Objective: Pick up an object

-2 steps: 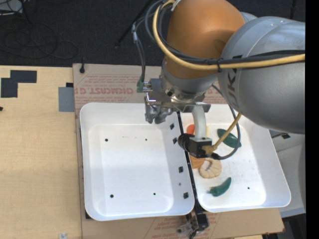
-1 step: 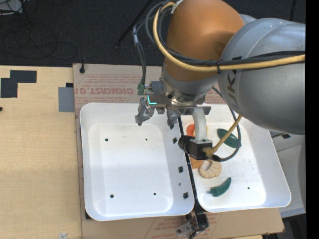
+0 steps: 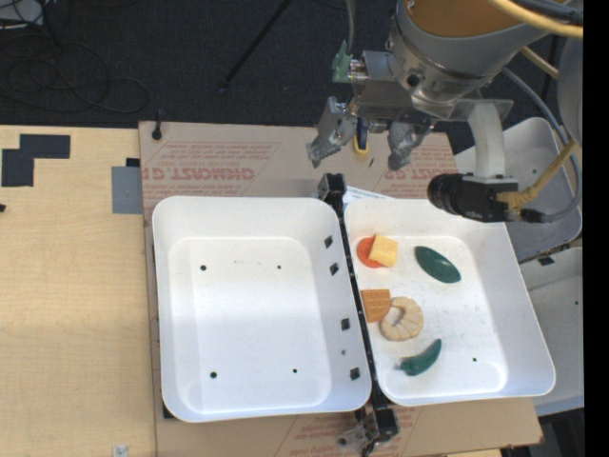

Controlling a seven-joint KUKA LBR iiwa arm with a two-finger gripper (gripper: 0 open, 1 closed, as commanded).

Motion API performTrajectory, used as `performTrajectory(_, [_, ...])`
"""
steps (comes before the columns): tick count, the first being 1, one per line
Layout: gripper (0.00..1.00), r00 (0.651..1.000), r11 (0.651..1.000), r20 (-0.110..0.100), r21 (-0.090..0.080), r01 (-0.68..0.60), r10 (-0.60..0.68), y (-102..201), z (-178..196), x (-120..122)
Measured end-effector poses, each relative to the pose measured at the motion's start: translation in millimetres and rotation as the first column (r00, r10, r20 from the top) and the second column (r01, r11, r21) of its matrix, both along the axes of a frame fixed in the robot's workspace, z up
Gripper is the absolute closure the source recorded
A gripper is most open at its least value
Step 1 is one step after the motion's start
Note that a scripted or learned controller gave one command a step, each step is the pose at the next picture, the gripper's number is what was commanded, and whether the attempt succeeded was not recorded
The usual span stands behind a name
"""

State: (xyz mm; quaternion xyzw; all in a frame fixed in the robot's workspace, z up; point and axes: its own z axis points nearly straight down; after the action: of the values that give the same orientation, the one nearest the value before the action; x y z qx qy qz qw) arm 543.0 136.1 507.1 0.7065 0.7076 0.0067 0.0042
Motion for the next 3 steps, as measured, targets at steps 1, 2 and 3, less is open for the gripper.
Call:
performTrajectory(1, [1.0,1.0,1.0,-0.022,-0.007,-0.011,0.011,3.9,-1.5,-0.6])
performTrajectory(2, [1.0,1.0,1.0,-0.016,-0.003,-0.001,0.001,17.6,32.3,-36.8])
performTrajectory(3, [1.0,0.999,1.0,-0.032,-0.009,-0.007,0.007,102.4,-94.7,-52.3])
